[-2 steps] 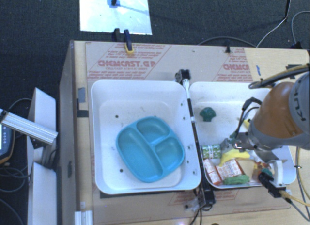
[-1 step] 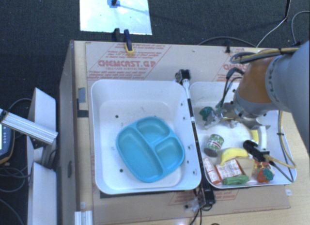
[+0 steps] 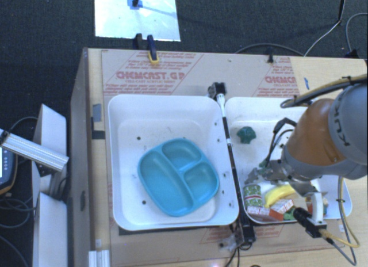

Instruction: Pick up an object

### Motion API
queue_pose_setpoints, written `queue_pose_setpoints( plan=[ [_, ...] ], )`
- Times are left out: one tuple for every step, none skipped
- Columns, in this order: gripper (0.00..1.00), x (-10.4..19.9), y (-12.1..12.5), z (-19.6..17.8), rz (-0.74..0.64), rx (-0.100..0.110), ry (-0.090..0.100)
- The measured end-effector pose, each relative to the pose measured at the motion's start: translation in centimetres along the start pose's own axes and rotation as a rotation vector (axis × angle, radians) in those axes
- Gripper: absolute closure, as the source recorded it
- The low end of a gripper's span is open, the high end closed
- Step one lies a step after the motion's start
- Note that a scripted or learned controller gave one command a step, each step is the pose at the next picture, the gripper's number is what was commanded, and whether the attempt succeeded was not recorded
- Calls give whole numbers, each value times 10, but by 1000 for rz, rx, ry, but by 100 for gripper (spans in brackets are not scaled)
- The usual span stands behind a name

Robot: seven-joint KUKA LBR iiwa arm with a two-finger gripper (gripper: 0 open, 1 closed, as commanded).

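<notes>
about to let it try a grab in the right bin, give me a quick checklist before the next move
1. Objects to grab in the right bin: ok, a banana, a can, a small red and white box and a green object.
2. Arm over the right bin: ok.
3. Claw open or shut: cannot tell, the arm hides it.
4. Anything held already: cannot tell.
5. Pile spacing: not ok, banana, can and box lie crowded in the near corner.
6. Green object apart from the pile: ok.
</notes>
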State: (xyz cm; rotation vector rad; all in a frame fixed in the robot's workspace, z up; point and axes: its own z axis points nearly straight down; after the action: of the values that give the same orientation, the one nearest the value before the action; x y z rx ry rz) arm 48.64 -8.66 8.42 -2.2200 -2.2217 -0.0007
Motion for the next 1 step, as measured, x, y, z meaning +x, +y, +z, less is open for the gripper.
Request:
queue_pose_setpoints(
  plan=[
    [0,-101,66,-108,0,-5,-4]
  ],
)
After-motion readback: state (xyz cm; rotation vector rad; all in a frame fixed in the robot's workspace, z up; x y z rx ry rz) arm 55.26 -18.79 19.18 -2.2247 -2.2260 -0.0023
